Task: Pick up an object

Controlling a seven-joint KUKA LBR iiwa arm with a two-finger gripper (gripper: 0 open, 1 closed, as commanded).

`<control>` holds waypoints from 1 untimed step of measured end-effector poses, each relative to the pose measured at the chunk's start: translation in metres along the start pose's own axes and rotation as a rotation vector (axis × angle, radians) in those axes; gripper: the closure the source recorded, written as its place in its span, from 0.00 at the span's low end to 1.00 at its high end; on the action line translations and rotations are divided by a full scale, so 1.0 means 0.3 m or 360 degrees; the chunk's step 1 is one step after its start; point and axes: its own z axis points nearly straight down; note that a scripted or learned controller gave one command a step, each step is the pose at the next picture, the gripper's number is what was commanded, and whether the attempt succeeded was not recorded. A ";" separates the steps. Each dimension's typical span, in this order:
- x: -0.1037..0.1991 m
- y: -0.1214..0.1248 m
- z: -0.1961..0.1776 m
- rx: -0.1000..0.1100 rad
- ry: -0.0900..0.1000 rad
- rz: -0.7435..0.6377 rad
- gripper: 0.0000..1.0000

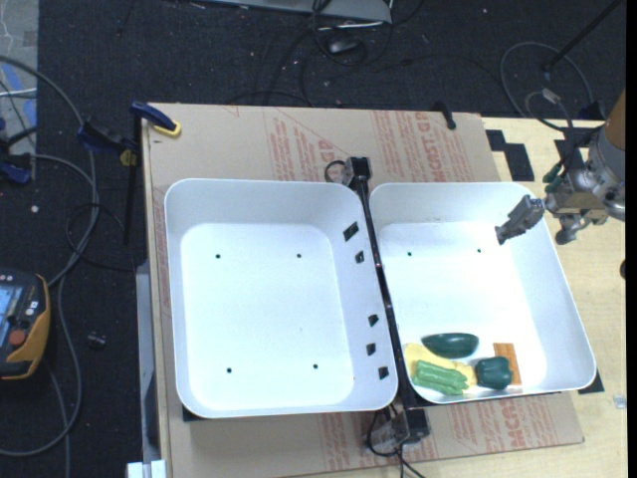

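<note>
1. White right bin (557,297): dark green oval (450,345), light green piece (439,376), teal block (493,372), orange block (506,352), clustered at near edge.
2. Grey gripper (542,219): over bin's far right rim, well apart from objects; jaw state cannot be told.

Tabletop (289,142) is a brown board with red lettering, set over dark floor; two shallow white bins directly on it, left bin (174,297) and right bin (557,277), touching side by side; a blue-and-yellow clamp (154,119) at its far left corner.
</note>
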 end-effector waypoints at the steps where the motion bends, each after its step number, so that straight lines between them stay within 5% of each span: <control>1: 0.001 0.003 -0.011 -0.0010 -0.0002 -0.0002 0.00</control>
